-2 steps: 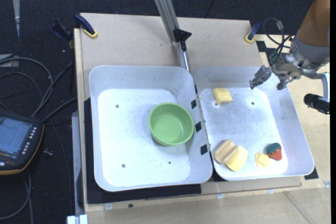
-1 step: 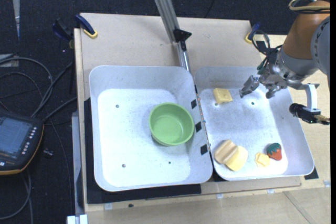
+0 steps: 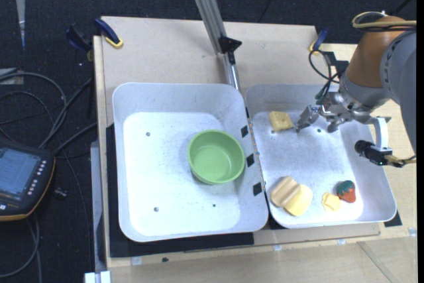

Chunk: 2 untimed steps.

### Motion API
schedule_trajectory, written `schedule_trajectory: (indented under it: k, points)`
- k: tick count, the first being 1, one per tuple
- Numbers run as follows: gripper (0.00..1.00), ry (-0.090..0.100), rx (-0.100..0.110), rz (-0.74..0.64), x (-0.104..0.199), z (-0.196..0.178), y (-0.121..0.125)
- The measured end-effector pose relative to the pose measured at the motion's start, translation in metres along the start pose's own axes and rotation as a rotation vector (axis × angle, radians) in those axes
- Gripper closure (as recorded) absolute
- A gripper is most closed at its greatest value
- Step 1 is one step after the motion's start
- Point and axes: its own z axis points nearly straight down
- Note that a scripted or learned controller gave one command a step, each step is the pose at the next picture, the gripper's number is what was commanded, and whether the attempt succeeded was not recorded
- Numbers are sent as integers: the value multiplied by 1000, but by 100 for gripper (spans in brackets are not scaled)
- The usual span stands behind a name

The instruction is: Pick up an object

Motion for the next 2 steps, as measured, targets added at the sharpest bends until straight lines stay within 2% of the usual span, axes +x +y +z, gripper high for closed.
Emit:
schedule_trajectory:
  k: [1,2]
  points:
    - [100,-1,-3,0,0,-12,1]
    - [100,-1,-5,1,-10,-65,-2]
